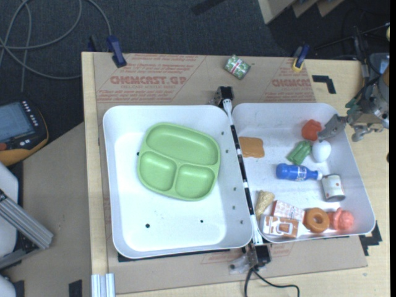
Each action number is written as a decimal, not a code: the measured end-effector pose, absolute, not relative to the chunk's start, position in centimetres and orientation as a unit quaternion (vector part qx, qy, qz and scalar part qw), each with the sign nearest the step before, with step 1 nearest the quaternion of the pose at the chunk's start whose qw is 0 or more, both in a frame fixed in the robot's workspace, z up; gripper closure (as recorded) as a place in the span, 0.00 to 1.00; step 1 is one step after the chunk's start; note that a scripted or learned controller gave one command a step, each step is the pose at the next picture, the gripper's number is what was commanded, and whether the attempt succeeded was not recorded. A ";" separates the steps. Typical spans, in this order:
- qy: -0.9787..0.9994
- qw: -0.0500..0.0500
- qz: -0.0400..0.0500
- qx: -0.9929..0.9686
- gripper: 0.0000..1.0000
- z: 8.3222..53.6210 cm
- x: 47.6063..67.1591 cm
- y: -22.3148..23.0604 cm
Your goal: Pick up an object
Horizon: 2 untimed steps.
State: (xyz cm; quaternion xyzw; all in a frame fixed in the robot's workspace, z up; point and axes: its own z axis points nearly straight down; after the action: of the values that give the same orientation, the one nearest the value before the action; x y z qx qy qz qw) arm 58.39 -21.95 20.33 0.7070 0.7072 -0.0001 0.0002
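The right bin holds several small items: a red piece, a green piece, a white egg, a blue bottle, a small tin can, an orange slice of toast, a cone, a printed box, a donut and a pink fruit. My gripper hangs over the bin's upper right corner, just right of the red piece and above the egg. It is open, with nothing between its fingers.
A green divided plate lies in the left bin. A small green wrapped item sits on the bench behind the bins. Blue clamps grip the board's far edge. Cables lie on the floor at upper left.
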 end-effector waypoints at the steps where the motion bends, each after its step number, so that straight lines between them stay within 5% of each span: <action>1: 0.707 0.001 0.000 0.707 0.00 10.8 61.7 -19.2; 2: 0.708 0.000 0.000 0.707 0.00 8.5 64.0 -17.7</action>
State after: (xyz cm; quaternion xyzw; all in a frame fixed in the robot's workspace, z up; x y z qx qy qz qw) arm 64.05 -17.72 8.46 0.7066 0.7076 0.0001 0.0004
